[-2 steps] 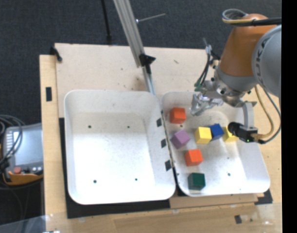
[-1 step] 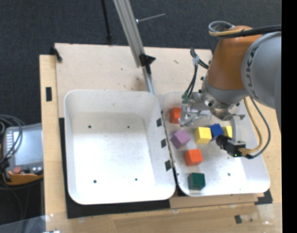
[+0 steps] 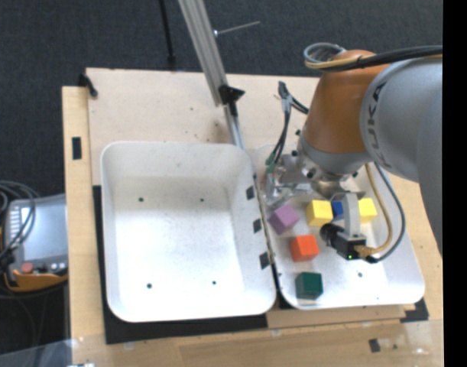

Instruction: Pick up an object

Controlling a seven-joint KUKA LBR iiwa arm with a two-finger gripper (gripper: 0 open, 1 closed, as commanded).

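The pincer (image 3: 279, 183) hangs over the right bin (image 3: 397, 281), close to the purple block (image 3: 283, 218), with the orange block (image 3: 303, 247) near. How open it is, I cannot tell.

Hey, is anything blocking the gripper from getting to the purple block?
Nothing visible does. The gripper is right beside the purple block, by the left wall of the right bin. The nearer yellow block and the orange block sit close on its other sides.

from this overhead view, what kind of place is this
Likely a robotics lab bench for grasping trials: a grey and orange arm over the right bin, coloured blocks lying in it, and what looks like a control pendant at left.
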